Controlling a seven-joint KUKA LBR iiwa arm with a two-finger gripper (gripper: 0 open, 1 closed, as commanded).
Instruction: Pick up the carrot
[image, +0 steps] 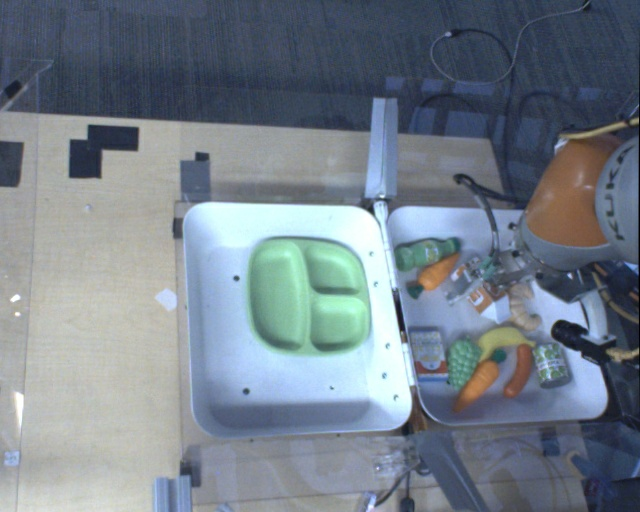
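Carrot (478, 383) lies low in right bin (590, 405), touching grapes (461, 361). Gripper (487, 280) hovers above; grip unreadable. Second carrot (437, 274) nearer — wrong pick likely.

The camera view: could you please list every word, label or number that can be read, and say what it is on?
None can be read.
Small box in the right bin: printed label, too blurred to read.
Can: label too small to read.
Green bottle: label unreadable.
Arm: dark letters at the picture's edge, cut off.
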